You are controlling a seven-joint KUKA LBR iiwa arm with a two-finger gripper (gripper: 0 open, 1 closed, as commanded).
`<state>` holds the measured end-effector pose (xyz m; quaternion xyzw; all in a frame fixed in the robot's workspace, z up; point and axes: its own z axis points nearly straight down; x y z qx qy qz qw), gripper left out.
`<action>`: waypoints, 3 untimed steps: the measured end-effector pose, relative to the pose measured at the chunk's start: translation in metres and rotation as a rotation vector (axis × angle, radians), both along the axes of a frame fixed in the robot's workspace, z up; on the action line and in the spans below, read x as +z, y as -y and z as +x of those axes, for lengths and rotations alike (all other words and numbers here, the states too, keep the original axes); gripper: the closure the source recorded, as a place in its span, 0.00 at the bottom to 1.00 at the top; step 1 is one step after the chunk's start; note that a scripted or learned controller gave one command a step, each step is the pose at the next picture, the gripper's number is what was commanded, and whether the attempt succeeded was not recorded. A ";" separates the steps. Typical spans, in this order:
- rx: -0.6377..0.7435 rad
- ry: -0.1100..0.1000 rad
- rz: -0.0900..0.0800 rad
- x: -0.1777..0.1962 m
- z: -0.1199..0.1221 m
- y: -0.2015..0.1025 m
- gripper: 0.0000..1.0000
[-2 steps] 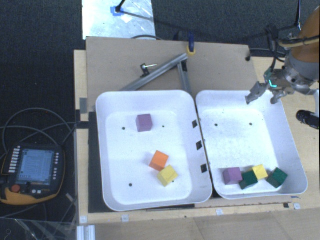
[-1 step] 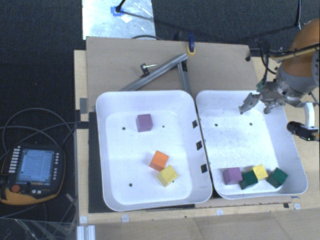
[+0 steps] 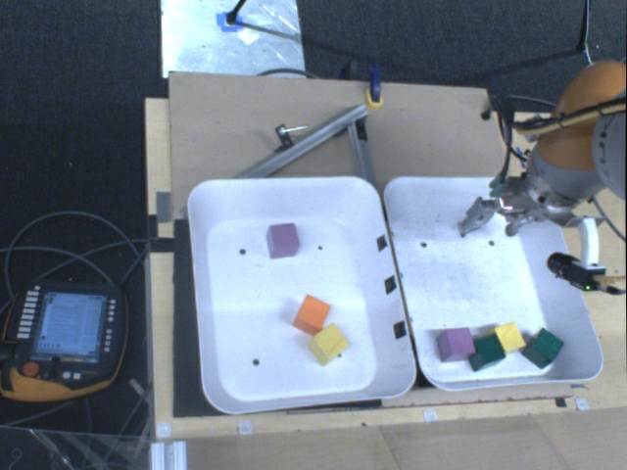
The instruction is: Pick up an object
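My gripper (image 3: 493, 220) hovers over the back of the right bin (image 3: 431, 199), its two fingers spread apart with nothing between them. Along that bin's front edge lie a purple cube (image 3: 455, 343), a dark green cube (image 3: 486, 351), a yellow cube (image 3: 508, 337) and another green cube (image 3: 542, 347), all well in front of the gripper. The left bin (image 3: 211, 262) holds a purple cube (image 3: 282, 240) near its back, and an orange cube (image 3: 312, 313) touching a yellow cube (image 3: 329, 344) near its middle front.
A metal bar (image 3: 304, 143) lies slanted on the brown board behind the bins. A teach pendant (image 3: 61, 341) with cables sits on the floor at the left. The arm's grey wrist and orange band (image 3: 586, 106) rise at the right edge.
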<state>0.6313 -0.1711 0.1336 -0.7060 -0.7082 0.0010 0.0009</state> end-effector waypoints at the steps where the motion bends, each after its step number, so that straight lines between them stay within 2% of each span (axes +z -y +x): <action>1: 0.000 0.000 0.000 -0.045 0.000 0.000 0.00; 2: 0.002 0.007 -0.001 -0.031 0.002 0.000 1.00; 3: 0.002 0.010 -0.002 0.017 0.000 -0.004 1.00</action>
